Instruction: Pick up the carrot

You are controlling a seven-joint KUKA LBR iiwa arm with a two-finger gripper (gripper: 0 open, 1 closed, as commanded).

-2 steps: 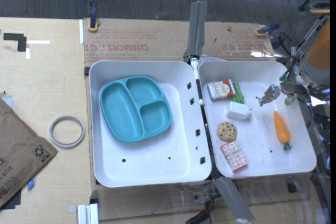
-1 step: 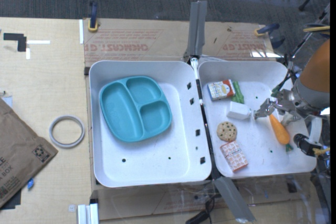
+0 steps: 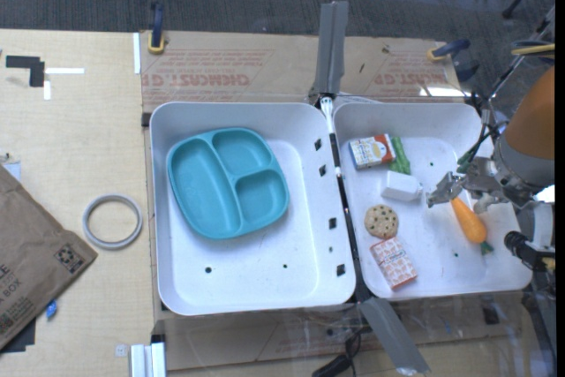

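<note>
The orange carrot point(image 3: 470, 222) lies on the floor of the right bin point(image 3: 441, 278), near its right wall, with its green tip toward the front right. My gripper point(image 3: 457, 199) hangs over the carrot's upper end, reaching in from the right. It is open: one metal finger point(image 3: 440, 192) sits left of the carrot and the other just to its right. The fingers are not closed on the carrot.
The right bin also holds a cookie point(image 3: 381, 221), a red snack packet point(image 3: 393, 263), a white block point(image 3: 401, 187), a small box point(image 3: 370, 152) and a green item point(image 3: 400, 154). A teal divided plate point(image 3: 229, 182) lies in the left bin point(image 3: 177, 278). A tape ring point(image 3: 112, 219) rests on the bench.
</note>
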